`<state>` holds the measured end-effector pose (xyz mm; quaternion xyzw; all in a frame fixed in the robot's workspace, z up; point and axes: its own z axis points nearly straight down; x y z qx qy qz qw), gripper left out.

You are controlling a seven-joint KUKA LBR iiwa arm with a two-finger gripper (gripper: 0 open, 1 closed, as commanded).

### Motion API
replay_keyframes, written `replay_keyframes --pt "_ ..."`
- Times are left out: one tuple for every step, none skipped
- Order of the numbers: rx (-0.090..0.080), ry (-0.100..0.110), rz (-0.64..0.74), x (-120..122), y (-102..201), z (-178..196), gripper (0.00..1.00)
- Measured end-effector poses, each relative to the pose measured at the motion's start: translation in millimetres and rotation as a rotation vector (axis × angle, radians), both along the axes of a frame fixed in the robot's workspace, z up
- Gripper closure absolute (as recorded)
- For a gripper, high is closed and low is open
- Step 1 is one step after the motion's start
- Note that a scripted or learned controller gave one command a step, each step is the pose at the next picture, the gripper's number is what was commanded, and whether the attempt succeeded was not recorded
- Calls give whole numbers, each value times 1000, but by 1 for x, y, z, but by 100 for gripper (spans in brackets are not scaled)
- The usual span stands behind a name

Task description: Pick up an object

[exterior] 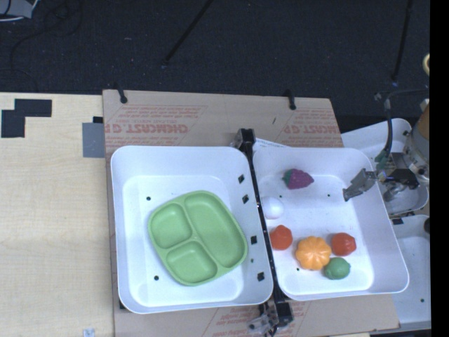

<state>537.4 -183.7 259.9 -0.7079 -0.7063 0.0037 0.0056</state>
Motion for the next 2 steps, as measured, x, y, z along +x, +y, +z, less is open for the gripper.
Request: replay_keyframes --pt "-3 -12 2 2 0 6 0" --pt "0 -5 1 3 10 -45 0"
